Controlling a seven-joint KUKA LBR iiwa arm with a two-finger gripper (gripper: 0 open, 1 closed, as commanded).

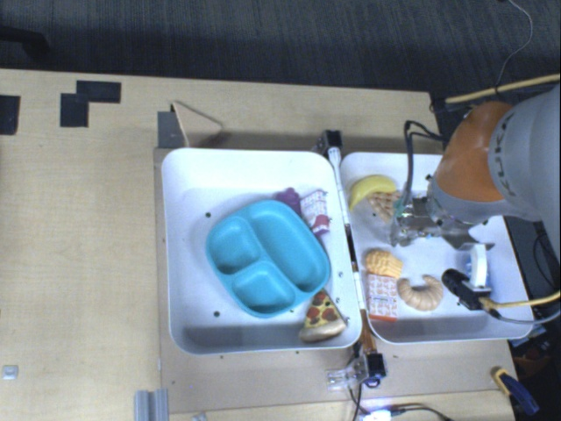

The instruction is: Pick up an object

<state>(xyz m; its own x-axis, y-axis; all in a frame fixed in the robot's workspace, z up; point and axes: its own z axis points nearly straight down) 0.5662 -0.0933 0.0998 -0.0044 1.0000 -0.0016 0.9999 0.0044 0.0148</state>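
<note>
My gripper hangs low in the right bin, close to its middle, below the grey wrist and orange band. Just to its left lie a yellow banana and a pale speckled piece that touches the banana. Nearer the front are an orange bread roll, a red and white packet and a croissant. I see nothing held in the gripper.
The left bin holds a blue divided plate, a pizza slice at its front right and a purple and white packet at the back. A rim between the two bins runs just left of the banana.
</note>
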